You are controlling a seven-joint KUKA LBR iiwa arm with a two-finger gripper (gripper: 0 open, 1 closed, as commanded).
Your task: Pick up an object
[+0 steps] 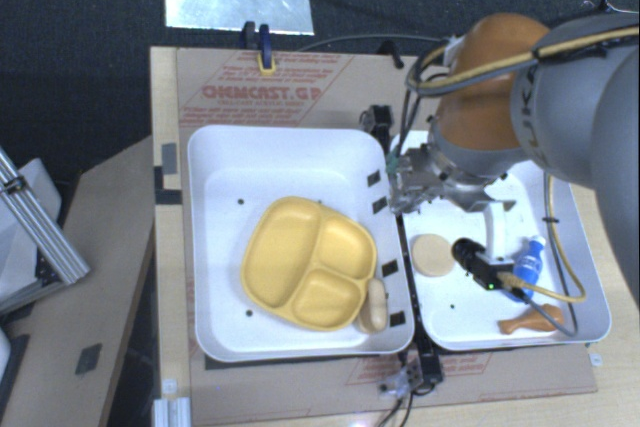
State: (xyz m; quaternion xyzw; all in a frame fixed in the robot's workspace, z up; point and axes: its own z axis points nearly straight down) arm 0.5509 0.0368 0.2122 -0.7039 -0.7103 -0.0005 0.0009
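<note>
My gripper hangs over the divider between the two white bins, at the upper left corner of the right bin. A tan round disc lies in the right bin just below the gripper and apart from it. A small blue bottle lies further right, with an orange-tan drumstick-shaped piece near that bin's front edge. In the left bin sits a yellow divided plate, with a pale beige bread-like piece against its right front corner.
The grey arm with its orange band covers the back of the right bin. Black clips stand along the divider. A blue and yellow clamp holds the cardboard at the back.
</note>
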